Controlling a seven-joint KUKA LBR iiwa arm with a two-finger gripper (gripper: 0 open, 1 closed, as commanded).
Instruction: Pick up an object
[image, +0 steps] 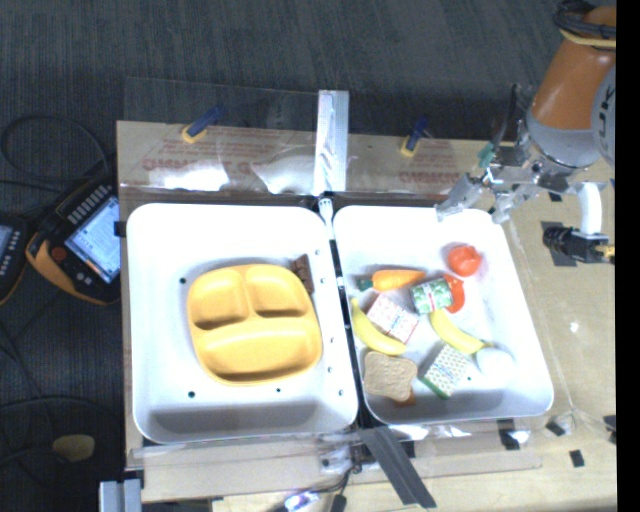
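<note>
The right bin (520, 300) holds a cluster of play food: a tomato (463, 259) near its far side, a carrot (398, 279) beside a small green carton (431, 296), a pink-and-white box (392, 317), two bananas (377, 337) (456, 332), a slice of bread (389, 376) and a green checked packet (447, 370) near the front wall; the left bin (150, 330) carries a yellow divided tray (254, 322); the end effector (487, 196) hangs above the right bin's far right corner, over the rim, carrying nothing; whether it is spread or pressed together I cannot tell; a handheld controller (80, 245) lies left of the worktop (575, 340).
</note>
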